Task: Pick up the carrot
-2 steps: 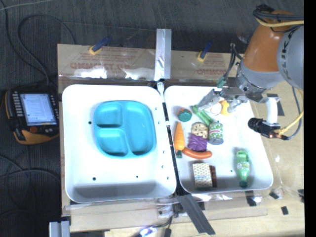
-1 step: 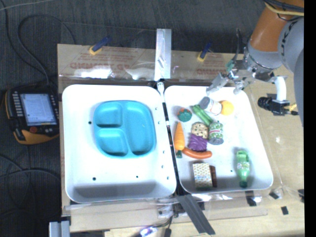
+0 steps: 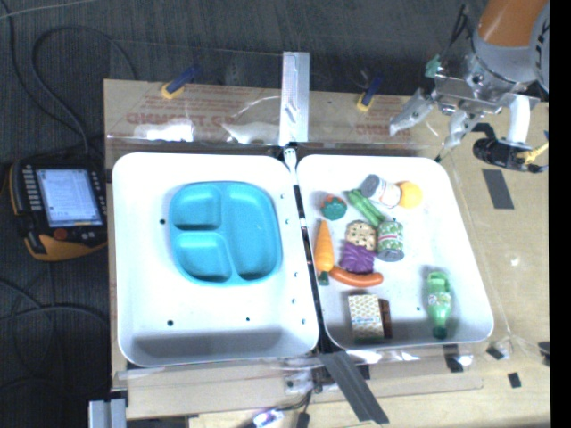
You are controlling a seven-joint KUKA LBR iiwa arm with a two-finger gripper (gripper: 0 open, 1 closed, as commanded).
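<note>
We see the carrot [image 3: 324,247] lying in the right bin [image 3: 464,239], close against its left wall, lengthwise from far to near with the green top at the near end. It shares that bin with a crowd of toy food: a red sausage [image 3: 357,277] just at its near end, a purple piece [image 3: 357,258] to its right, a small teal item [image 3: 334,208] just beyond its far end, and a green bottle [image 3: 437,302] well apart toward the near right corner. The left bin [image 3: 134,266] holds a blue divided plate [image 3: 223,231], which we take to be a drop-off spot rather than part of this pick.

The tool [image 3: 437,123] hangs above the tabletop past the far right corner of the right bin, its two fingers spread apart with nothing between them. We read that as a ready pose, parked clear of the bins so the camera keeps an open look at the objects.

From the tool, the carrot lies well apart, to the left and nearer to us, across the cluster of toys. We judge the wall beside it and the sausage at its end will leave little room for the fingers.
</note>
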